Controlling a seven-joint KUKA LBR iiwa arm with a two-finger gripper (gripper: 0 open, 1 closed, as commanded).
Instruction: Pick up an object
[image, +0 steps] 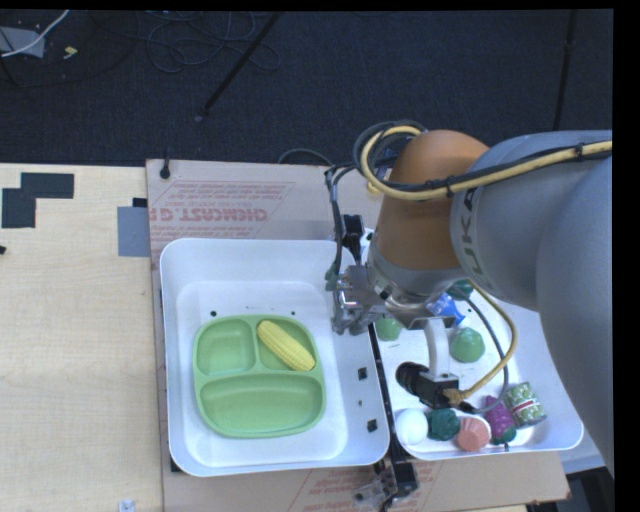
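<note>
**Arm low over the divide between the two bins**

The grey arm (540, 220) with its orange band (430, 205) reaches in from the right and covers the far part of the right bin (565, 425). Its gripper (352, 305) hangs near the rim where the bins meet; whether it is open or closed, I cannot tell from this angle.

The left bin (185, 300) carries a green divided plate (258, 400) in its middle, and a yellow toy corn cob (287, 345) lies tilted across the plate's far right compartment.

Along the near edge of the right bin sit small toys: a white ball (411, 426), a teal piece (443, 425), a pinkish piece (473, 433), a purple one (500, 420), and what may be a striped cup (525, 404). A green ball (467, 346) rests just beside the arm's cable (505, 345).
</note>
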